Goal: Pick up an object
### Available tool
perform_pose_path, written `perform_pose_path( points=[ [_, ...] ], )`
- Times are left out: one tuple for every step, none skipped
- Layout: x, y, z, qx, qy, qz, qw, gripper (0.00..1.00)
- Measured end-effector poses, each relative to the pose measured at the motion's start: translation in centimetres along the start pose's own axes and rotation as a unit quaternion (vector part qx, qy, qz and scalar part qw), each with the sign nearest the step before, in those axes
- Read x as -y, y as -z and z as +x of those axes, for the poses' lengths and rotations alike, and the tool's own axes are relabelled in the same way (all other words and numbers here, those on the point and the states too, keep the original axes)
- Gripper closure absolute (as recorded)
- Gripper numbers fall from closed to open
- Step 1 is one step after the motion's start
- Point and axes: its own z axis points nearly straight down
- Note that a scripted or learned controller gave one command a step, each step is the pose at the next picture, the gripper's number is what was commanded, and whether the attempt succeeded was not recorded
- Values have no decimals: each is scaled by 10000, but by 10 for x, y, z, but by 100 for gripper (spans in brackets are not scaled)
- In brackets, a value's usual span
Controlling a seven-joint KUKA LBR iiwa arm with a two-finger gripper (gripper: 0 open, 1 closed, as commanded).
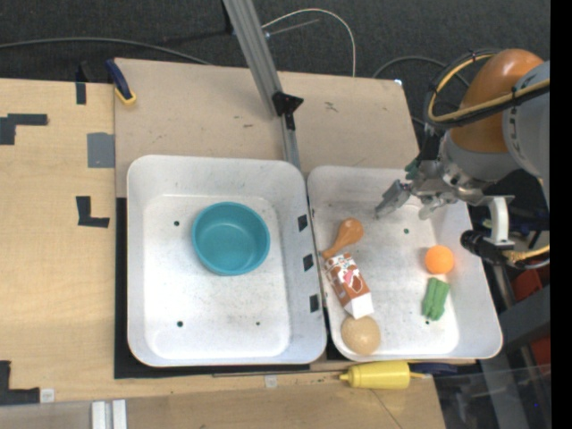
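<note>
Here the gripper (408,200) is held open and empty above the right bin (474,329), ready for a toy to be picked

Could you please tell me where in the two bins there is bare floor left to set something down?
The left bin has bare floor all around the teal bowl, widest in front of it. In the right bin, a bare strip runs between the tube and the orange ball with the green piece. Its left edge is crowded; the gripper hangs over the back.
</note>
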Motion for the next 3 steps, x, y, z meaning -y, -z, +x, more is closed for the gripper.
perform_pose_path(
  points=[
    [2, -59, 10, -5, -1, 8, 10000, 0],
    [2, -76, 11, 8, -1, -24, 10000, 0],
    [2, -66, 11, 6, 6, -26, 10000, 100]
  ],
)
